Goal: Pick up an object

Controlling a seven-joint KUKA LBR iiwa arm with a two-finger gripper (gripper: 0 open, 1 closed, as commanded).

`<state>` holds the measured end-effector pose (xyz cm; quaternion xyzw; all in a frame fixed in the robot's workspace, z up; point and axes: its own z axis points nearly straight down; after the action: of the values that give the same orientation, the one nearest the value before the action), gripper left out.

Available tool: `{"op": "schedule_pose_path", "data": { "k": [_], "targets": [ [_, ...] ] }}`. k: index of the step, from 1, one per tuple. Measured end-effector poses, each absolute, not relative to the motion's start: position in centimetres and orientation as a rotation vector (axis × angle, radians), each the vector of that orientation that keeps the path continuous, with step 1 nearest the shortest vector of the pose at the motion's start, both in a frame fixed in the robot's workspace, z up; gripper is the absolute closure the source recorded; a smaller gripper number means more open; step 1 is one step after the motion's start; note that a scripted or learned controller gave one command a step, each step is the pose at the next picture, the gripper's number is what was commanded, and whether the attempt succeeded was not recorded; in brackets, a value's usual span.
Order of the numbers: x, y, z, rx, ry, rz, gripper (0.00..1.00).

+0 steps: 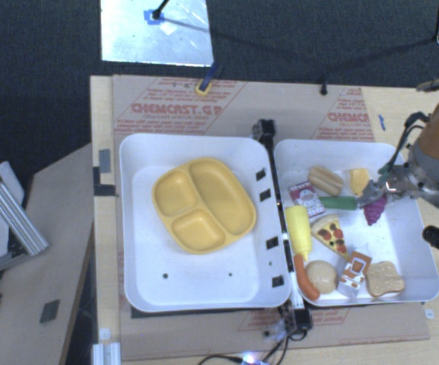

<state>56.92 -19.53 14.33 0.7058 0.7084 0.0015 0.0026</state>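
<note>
- The pincer is hovering in the right bin; its opening I cannot tell.
- The purple grapes are lying just below, at six o'clock, touching or nearly.

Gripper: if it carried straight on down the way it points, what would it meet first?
Probably the purple grapes, right under the gripper; depth is hard to judge from above.

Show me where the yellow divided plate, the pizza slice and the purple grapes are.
yellow divided plate (pixel 204 204): camera view, on the ridge where its compartments meet.
pizza slice (pixel 330 236): camera view, middle of its topped face.
purple grapes (pixel 373 210): camera view, middle of the bunch.
</note>
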Motion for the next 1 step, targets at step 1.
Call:
{"op": "schedule_pose_path", "data": {
  "k": [1],
  "targets": [
    [56.4,-18.92,19.38,2.212,2.222,0.005,1.0]
  ]
}}
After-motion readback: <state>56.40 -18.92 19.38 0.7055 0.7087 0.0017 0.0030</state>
